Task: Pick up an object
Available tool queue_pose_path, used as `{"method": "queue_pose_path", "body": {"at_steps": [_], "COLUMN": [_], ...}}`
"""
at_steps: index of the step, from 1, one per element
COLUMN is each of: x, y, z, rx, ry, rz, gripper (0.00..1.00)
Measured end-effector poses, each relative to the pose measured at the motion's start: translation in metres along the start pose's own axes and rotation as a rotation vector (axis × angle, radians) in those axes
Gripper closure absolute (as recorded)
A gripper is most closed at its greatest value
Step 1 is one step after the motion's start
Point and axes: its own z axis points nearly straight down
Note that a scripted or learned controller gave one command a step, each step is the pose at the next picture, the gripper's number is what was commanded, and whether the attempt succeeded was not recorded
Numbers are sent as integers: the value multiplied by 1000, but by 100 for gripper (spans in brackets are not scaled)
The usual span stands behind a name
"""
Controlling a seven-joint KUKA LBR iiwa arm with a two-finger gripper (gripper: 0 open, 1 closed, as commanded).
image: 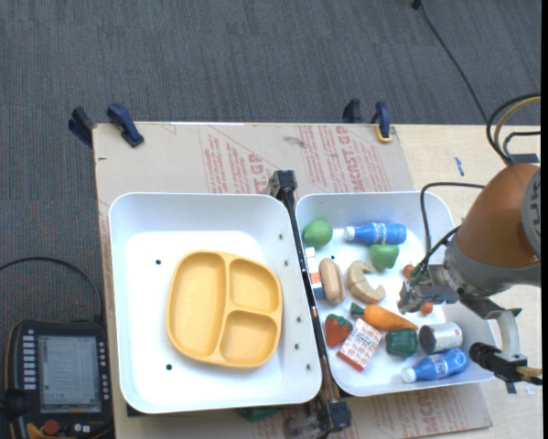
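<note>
The grey arm's two-finger gripper [414, 297] is hanging low over the right-hand shallow white bin [438, 210], just above the thick end of the orange plastic carrot [389, 318]. Whether it is gripping anything cannot be told from here. Just right of the carrot a silver can [440, 337] is lying. Well left of it, a yellow three-compartment plate [225, 308] is sitting in the left-hand white bin [141, 245].

End effector [414, 293] fingers indiscernible
</note>
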Motion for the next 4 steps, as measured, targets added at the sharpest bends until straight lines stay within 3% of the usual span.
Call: {"method": "queue_pose_path", "body": {"at_steps": [1, 2, 3, 4], "x": [0, 0, 0, 57], "y": [0, 1, 1, 50], "z": [0, -9, -9, 28], "rx": [0, 2, 2, 11], "ry": [0, 2, 2, 0], "rz": [0, 1, 2, -7], "gripper": [0, 100, 0, 0]}}
